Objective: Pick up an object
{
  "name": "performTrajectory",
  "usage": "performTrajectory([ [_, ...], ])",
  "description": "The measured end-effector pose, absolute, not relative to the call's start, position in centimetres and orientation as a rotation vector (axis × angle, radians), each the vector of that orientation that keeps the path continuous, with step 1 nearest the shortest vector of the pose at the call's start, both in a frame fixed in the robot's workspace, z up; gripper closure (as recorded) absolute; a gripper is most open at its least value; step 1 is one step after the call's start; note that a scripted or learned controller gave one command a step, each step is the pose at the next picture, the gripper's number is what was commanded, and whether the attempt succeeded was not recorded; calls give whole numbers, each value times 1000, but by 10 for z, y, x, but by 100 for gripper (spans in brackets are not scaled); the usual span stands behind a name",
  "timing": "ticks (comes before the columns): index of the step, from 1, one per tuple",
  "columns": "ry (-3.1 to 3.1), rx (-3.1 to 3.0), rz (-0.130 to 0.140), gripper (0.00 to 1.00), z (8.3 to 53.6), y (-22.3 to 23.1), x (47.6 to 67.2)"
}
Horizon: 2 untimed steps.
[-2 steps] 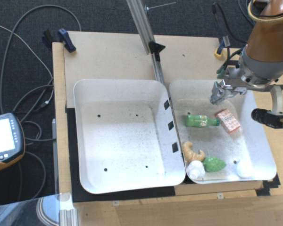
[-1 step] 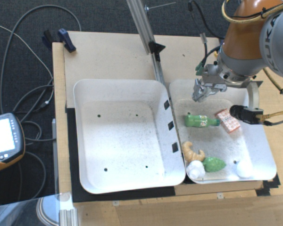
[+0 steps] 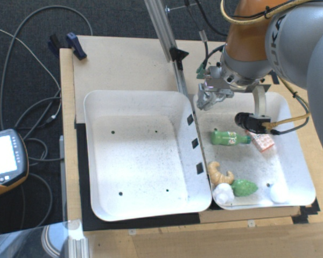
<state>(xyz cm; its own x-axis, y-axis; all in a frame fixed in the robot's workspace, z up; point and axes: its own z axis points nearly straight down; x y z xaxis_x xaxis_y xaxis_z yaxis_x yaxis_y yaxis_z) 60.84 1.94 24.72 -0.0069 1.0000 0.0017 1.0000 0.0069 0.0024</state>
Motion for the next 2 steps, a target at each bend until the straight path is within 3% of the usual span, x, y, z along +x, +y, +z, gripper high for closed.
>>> performTrajectory([
  [1, 2227, 2213, 6, 100, 251, 59, 641],
  [2, 2223, 2219, 0, 0, 251, 56, 640],
])
